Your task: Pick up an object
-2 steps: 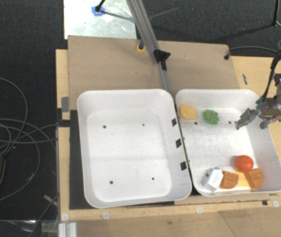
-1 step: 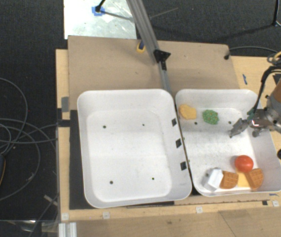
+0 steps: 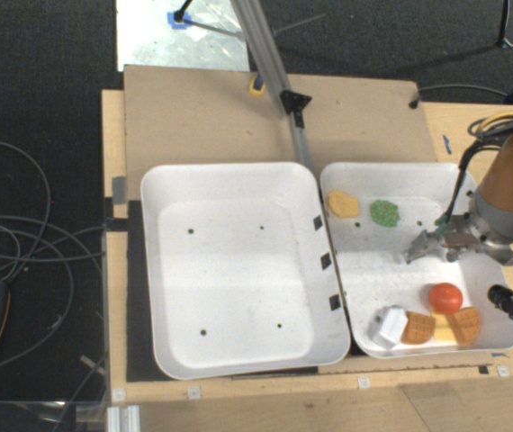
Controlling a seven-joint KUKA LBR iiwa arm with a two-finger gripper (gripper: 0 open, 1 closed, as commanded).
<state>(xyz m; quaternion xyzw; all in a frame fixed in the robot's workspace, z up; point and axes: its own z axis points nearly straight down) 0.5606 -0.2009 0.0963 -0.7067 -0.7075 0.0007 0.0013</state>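
The arm is a thick rounded body with a broad orange band, and grey casing beneath it toward the wrist. Dark and yellow cables loop over its top and down its side. The gripper is a small grey metal piece with thin fingers. A black block sits on the lower part.

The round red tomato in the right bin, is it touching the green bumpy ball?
Apart. The camera view shows the red tomato near the front of the right bin and the green ball toward the back, with bare white floor between them.
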